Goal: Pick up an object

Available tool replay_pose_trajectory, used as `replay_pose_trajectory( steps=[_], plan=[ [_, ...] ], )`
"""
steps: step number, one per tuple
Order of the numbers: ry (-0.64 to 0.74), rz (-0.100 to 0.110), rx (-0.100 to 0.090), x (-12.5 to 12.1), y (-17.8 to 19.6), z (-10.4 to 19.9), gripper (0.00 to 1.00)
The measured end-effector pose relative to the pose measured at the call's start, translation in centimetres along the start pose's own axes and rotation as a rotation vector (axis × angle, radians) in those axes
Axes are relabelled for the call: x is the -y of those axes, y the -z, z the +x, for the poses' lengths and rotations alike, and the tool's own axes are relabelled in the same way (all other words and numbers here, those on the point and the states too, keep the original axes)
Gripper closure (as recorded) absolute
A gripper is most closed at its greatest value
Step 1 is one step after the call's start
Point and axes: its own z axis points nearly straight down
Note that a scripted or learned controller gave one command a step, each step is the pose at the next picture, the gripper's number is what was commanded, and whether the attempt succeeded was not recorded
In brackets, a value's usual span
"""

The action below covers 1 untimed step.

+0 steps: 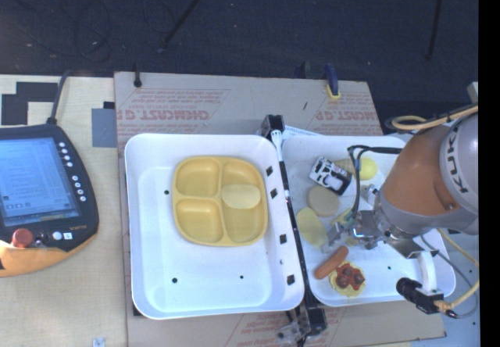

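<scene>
- Dark floor with trailing cables fills the upper frame; below it a tabletop [86, 275] carries a cardboard sheet with two white bins side by side.
- At far left lies a teach pendant [43, 193] with a lit screen, well apart from the bins.
- Left bin [156, 275], centre of frame: a yellow divided plate [205, 216] with a pale round slice [241, 197] in its upper right compartment.
- Right bin [391, 300], right of centre: a small black-and-white box [329, 174], a yellow ball [367, 169], pale round pieces [323, 201], a toy sausage [331, 262] and a small pizza-like piece [348, 278].
- Toy sausage, lower middle of the right bin, looks the likeliest pick: light, stiff, smooth plastic by its look, so perhaps slippery. Best pinched across its narrow middle.
- Gripper [361, 230] sits low among the pieces, just above the sausage; I cannot tell how it is set or whether it holds anything.
</scene>
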Motion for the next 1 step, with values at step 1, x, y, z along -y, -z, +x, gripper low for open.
replay_pose_trajectory(
  steps=[1],
  plan=[
    [-0.005, 0.004, -0.003, 0.11, 0.91, 0.00, 1.00]
  ],
)
